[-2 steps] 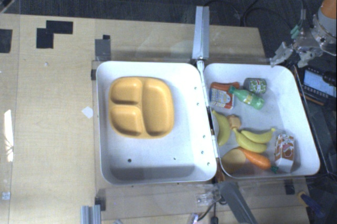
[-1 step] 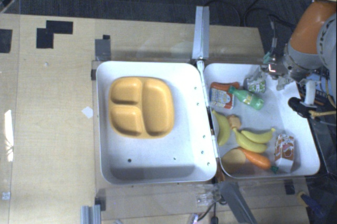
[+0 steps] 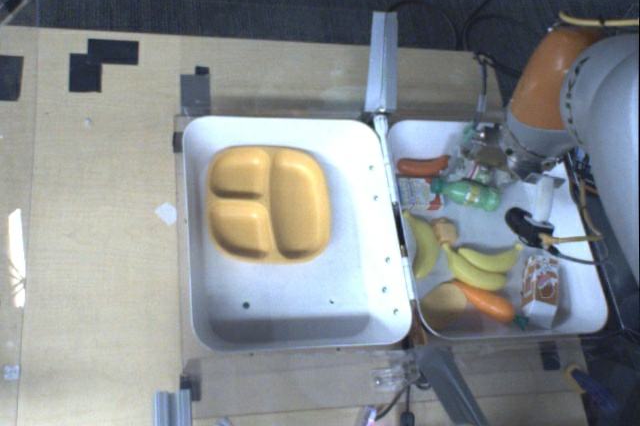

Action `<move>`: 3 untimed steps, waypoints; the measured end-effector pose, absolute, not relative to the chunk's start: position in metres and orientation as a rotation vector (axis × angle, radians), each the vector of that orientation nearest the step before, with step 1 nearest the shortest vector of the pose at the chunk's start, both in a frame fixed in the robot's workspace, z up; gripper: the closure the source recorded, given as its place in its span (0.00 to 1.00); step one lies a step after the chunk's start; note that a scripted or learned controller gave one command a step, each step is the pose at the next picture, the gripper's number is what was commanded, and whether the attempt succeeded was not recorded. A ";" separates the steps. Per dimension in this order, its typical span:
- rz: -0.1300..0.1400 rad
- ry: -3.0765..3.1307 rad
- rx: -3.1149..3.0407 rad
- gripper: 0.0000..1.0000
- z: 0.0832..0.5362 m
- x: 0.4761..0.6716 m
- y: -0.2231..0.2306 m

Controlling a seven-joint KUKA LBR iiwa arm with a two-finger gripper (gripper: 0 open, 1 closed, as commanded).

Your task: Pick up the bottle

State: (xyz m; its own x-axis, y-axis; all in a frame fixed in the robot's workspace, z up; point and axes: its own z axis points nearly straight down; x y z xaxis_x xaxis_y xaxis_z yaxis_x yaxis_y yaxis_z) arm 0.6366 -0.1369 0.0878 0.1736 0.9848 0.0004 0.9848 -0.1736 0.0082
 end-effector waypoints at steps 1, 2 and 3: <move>0.004 2.022 2.401 1.00 0.099 0.637 -0.136; -0.005 2.024 2.405 0.00 0.098 0.635 -0.137; 0.011 2.100 2.326 0.00 0.089 0.594 -0.152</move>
State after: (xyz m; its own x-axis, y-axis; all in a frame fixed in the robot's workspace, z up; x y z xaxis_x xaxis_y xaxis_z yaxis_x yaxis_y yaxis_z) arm 0.5944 -0.1521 0.0888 0.1022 0.9948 -0.0003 0.9947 -0.1022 0.0103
